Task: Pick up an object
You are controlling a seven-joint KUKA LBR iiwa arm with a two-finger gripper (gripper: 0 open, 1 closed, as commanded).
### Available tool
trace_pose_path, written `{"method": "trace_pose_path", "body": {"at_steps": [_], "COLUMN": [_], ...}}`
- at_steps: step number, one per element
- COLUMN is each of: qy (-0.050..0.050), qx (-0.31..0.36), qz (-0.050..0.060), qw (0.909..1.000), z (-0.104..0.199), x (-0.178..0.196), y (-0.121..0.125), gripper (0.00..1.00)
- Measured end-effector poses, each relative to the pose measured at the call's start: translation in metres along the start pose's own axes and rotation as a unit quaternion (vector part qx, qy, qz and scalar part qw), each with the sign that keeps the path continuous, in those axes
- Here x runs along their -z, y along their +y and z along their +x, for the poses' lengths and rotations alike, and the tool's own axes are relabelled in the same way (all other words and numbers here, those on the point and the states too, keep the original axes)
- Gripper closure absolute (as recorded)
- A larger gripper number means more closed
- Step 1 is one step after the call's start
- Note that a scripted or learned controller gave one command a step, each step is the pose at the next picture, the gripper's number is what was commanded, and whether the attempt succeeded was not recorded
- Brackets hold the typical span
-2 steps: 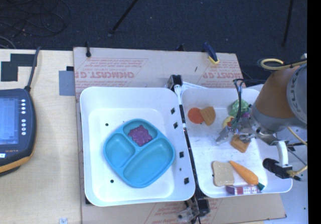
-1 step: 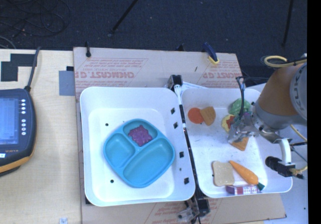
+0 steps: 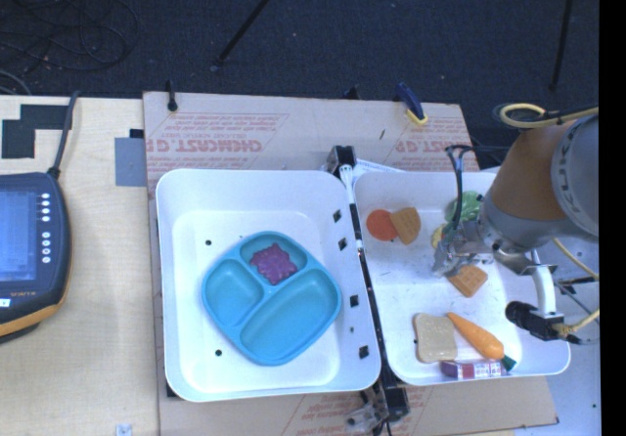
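My gripper (image 3: 451,256) reaches down into the right bin (image 3: 391,192), near its middle. Just to its lower right, an orange waffle-like square (image 3: 469,280) lies touching or nearly touching it. A red round piece (image 3: 380,225) and a tan cookie (image 3: 406,224) lie side by side to the gripper's left. A green item (image 3: 470,203) sits behind it, partly hidden by the arm. Toward the bin's front lie a bread slice (image 3: 432,337), a carrot (image 3: 476,334) and a small wrapped bar (image 3: 474,368).
The left bin (image 3: 186,199) holds a blue divided plate (image 3: 270,299) with a purple item (image 3: 274,263) in its top compartment. A black divider with clips (image 3: 358,278) runs between the bins. A tablet-like pendant (image 3: 27,248) lies at the far left of the bench.
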State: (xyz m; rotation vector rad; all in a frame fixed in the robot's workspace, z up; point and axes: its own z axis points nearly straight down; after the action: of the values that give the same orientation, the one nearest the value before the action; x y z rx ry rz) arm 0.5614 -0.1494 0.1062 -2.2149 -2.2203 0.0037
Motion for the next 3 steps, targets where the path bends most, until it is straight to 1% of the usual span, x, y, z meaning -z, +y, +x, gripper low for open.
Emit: {"method": "trace_pose_path", "body": {"at_steps": [1,2,3], "qy": [0.0,-0.003,-0.002], "qx": [-0.001,-0.002,0.0], "qz": [0.0,-0.005,-0.006], "qw": [1.0,1.0,1.0], "z": [-0.001,-0.062,-0.052], "x": [0.0,0.079,0.009], "y": [0.0,0.049,0.077], "gripper": [0.0,0.0,0.0]}}
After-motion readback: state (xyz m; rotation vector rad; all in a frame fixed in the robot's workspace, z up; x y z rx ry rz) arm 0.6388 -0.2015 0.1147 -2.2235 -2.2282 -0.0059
